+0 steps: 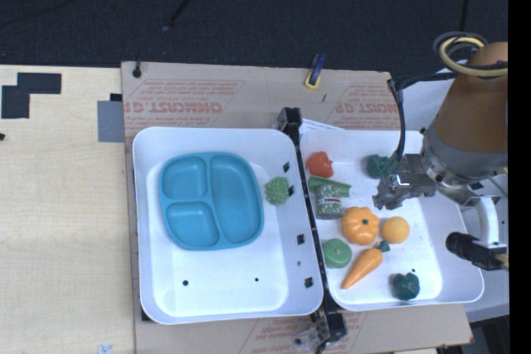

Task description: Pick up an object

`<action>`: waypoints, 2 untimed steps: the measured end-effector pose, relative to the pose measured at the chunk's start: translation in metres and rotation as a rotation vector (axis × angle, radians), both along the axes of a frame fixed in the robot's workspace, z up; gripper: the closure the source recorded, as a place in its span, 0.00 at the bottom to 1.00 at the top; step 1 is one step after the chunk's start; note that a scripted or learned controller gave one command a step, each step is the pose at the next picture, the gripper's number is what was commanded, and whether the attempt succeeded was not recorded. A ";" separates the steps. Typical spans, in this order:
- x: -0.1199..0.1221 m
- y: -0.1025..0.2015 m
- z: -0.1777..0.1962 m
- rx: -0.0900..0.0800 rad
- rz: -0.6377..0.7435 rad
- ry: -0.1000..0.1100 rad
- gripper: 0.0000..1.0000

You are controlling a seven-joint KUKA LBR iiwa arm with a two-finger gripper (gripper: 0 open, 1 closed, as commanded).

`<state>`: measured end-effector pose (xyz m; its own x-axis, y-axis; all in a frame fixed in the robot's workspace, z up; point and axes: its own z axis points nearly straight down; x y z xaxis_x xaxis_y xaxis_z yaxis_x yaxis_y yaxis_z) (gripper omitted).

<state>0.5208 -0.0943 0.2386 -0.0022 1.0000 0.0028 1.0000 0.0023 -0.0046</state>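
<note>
Nearest the camera, at the front edge of my right-hand bin (465,294), a dark teal piece (406,285) sits beside a carrot (363,267) whose long axis runs on a slant, tip toward the bin's front-left corner and green top toward its middle. Just behind the carrot lie a green round piece (337,252), a small pumpkin (360,225) and an orange ball (395,230), the pumpkin and ball touching or nearly so. Farther back are a green can-like thing (329,199), a red piece (319,165) and another teal piece (378,166) near the back edge. My pincer (392,192) hangs over the middle of this bin, reaching in from its right edge; I cannot tell how it is set, as it is dark and blurred against the white floor, and I see nothing between it. I judge the orange ball the readiest target: it lies just in front of the pincer, toward the bin's front edge, with the pumpkin close on its left. So the coming move is a short shift forward and down. Across the divider, the left bin (158,278) holds a blue divided plate (211,201) and a broccoli floret (277,191) by its right edge.
</note>
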 end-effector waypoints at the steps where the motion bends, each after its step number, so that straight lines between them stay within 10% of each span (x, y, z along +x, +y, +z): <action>1: -0.026 0.030 -0.023 0.000 0.000 0.003 1.00; 2: -0.023 0.022 -0.017 -0.002 -0.003 -0.001 1.00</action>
